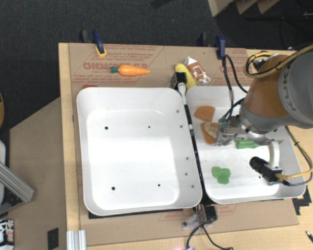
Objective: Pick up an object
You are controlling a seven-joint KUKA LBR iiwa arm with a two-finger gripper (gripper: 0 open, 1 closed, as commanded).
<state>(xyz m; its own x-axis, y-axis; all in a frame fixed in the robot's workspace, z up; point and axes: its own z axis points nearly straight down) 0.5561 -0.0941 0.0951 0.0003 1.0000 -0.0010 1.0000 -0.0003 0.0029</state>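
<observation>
The right bin (250, 191) holds a tan wedge-shaped piece (204, 112) near its far left. A second tan piece (209, 133) lies just below that one. A green leafy toy (221, 174) rests near the front, and a flat green piece (246, 145) pokes out from under the wrist. My gripper (223, 134) hangs low over the bin's left middle, right beside the second tan piece. Whether it touches that piece is hidden by the wrist.
The left bin (94, 139) sits beside the right one, sharing a dark divider (190, 139). On the cardboard behind the bins lie a toy carrot (130, 71), a corn cob (181, 72) and a small box (198, 74). A black cabled part (263, 169) hangs below the arm.
</observation>
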